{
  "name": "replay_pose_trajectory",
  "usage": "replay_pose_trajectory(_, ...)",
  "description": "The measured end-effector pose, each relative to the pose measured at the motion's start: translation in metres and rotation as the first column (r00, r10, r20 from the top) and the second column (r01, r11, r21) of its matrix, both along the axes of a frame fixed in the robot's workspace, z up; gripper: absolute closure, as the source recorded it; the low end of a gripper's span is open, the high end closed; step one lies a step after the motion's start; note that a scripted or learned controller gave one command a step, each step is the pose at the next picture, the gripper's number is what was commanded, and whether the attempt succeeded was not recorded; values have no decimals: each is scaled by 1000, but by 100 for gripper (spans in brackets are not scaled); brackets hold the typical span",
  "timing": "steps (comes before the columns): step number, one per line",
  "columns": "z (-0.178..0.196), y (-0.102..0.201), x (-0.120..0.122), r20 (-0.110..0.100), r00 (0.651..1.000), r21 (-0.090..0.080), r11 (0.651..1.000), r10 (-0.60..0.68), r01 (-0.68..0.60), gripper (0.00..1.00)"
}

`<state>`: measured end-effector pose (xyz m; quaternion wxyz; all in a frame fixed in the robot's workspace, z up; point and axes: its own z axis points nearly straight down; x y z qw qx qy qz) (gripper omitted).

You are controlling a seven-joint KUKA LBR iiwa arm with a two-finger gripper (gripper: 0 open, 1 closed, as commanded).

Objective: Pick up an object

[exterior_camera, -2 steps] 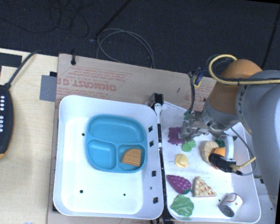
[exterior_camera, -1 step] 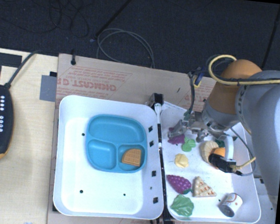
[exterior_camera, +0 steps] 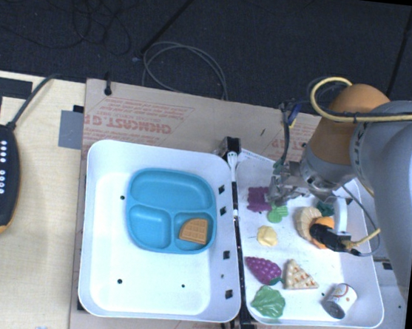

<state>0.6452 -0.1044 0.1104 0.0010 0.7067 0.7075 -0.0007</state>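
The gripper [exterior_camera: 282,195] is down in the right bin [exterior_camera: 367,310], near that bin's far left corner, with the grey arm [exterior_camera: 387,145] and its orange band [exterior_camera: 340,132] rising to the right of it. Its tips are over a purple toy [exterior_camera: 258,199] and a small green piece [exterior_camera: 277,214]; the view is too cluttered there to tell if it is open or closed, or whether anything sits between its tips.

Taking the gripper as the landmark: a yellow lump [exterior_camera: 267,237] lies just below it, a banana-like piece [exterior_camera: 310,225] to its lower right, and further below come purple grapes [exterior_camera: 262,267], a pizza slice [exterior_camera: 299,276], a green leafy toy [exterior_camera: 269,302] and a small can [exterior_camera: 338,299].

To the gripper's left, the left bin [exterior_camera: 97,258] holds a blue divided plate [exterior_camera: 163,207] with a waffle [exterior_camera: 194,231] in its lower right compartment.
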Motion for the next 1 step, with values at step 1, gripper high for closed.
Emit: replay_pose_trajectory(1, 0, 0, 0, -1, 1000, 0, 1000, 0, 0, 0)
